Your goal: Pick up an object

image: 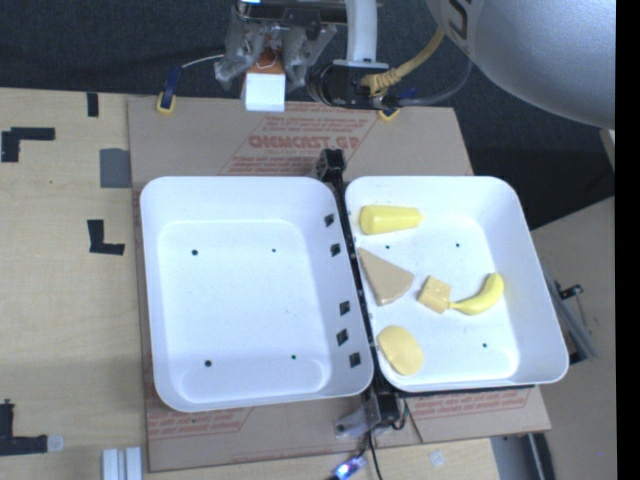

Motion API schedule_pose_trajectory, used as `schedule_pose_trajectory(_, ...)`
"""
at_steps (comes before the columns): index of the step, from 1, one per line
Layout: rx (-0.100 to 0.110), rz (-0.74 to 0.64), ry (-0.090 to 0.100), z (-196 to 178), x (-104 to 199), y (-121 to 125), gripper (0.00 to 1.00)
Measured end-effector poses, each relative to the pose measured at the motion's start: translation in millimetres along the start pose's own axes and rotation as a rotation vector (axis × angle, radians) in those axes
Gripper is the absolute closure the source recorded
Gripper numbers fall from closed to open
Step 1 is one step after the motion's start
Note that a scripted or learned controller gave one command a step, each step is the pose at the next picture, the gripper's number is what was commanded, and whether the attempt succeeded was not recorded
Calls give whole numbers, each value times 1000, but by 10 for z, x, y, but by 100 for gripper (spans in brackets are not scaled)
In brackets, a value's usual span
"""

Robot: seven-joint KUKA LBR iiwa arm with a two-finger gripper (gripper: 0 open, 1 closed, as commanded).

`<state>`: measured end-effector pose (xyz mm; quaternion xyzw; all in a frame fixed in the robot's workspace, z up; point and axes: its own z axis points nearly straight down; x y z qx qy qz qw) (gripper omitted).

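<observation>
My gripper (265, 68) hangs high over the far edge of the bench, beyond the left bin (160, 268). A small white block (265, 91) sits between its fingers, lifted off the bench, with an orange spot just above it. In the right bin (520, 258) lie a yellow cylinder (388, 219), a tan wedge (385, 278), a small yellow cube (434, 295), a yellow banana (478, 296) and a pale yellow oval piece (400, 349).
Both bins rest on a brown cardboard sheet (300, 143) and meet at a black-clipped seam (345, 268). The grey arm (530, 28) fills the upper right, with a yellow cable (410, 63) beside the wrist.
</observation>
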<state>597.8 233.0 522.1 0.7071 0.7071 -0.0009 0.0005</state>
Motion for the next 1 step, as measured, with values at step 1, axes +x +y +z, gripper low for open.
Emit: schedule_pose_trajectory(1,-5,1,1,-125,-5,733,100)
